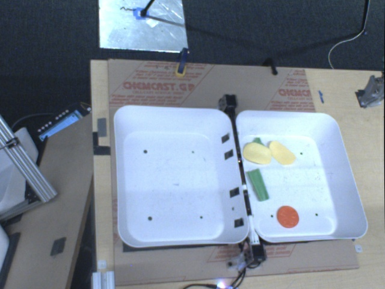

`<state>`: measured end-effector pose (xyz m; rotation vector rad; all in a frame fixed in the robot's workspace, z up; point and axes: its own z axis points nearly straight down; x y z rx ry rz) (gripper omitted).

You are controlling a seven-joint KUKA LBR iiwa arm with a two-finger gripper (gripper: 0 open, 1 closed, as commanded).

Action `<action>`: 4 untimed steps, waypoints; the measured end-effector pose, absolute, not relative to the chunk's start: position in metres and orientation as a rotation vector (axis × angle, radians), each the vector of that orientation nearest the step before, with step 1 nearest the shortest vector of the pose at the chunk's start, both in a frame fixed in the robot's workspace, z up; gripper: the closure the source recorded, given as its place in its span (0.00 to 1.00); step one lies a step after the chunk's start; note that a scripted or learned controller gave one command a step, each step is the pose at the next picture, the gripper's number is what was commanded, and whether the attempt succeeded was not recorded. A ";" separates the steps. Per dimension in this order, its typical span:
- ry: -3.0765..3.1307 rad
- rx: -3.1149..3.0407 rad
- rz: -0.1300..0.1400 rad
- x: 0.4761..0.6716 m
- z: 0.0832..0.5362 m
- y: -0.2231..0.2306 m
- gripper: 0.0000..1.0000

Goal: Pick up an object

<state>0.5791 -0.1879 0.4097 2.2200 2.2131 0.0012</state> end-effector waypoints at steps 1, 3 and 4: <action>2.219 2.208 0.005 0.630 0.460 -0.203 1.00; 2.224 2.210 0.006 0.669 0.538 -0.158 1.00; 2.216 2.222 0.000 0.643 0.536 -0.209 1.00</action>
